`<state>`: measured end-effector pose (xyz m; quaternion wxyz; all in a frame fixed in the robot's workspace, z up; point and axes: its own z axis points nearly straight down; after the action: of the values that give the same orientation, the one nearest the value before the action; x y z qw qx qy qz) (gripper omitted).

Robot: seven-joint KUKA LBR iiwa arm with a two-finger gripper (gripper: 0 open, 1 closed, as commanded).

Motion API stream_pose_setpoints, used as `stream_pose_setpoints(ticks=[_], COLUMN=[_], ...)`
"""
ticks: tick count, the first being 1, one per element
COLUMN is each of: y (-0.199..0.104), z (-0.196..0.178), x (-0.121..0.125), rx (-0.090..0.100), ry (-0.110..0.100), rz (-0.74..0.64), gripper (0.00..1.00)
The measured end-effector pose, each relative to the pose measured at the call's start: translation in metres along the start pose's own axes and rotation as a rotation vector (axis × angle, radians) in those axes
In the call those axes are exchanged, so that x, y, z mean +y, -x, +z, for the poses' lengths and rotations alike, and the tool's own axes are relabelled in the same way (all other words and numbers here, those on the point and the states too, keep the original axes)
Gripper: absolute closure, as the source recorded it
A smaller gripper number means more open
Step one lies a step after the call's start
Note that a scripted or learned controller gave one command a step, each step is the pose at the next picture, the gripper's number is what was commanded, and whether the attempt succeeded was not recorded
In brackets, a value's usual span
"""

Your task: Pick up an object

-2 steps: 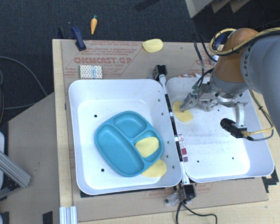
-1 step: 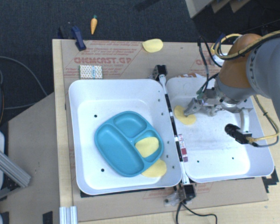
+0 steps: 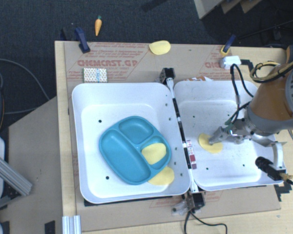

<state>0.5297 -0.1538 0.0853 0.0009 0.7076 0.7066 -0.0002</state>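
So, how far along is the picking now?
Done: the gripper has reached the right bin, at the yellow piece lying on the bin floor. In hand: nothing visibly. Left: closing on that piece and lifting it.

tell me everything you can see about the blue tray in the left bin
The blue tray is a rounded, glossy, plastic-looking divided plate with three compartments. It lies flat and turned at a slant on the floor of the left bin. One yellow piece sits in its small right compartment; another yellow piece lies against its lower right rim.
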Motion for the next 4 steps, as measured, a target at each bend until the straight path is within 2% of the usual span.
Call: stream_pose_setpoints(ticks=[1,2,3,4], y=[-0.037,-0.056,-0.008,-0.057], z=[-0.027,-0.008,-0.063,-0.025], x=[0.027,-0.001,-0.009,0.002], rx=[0.001,0.003,0.0,0.003], ry=[0.001,-0.003,0.0,-0.003], rz=[-0.002,-0.001,-0.001,-0.002], gripper=[0.0,0.0,0.0,0.0])
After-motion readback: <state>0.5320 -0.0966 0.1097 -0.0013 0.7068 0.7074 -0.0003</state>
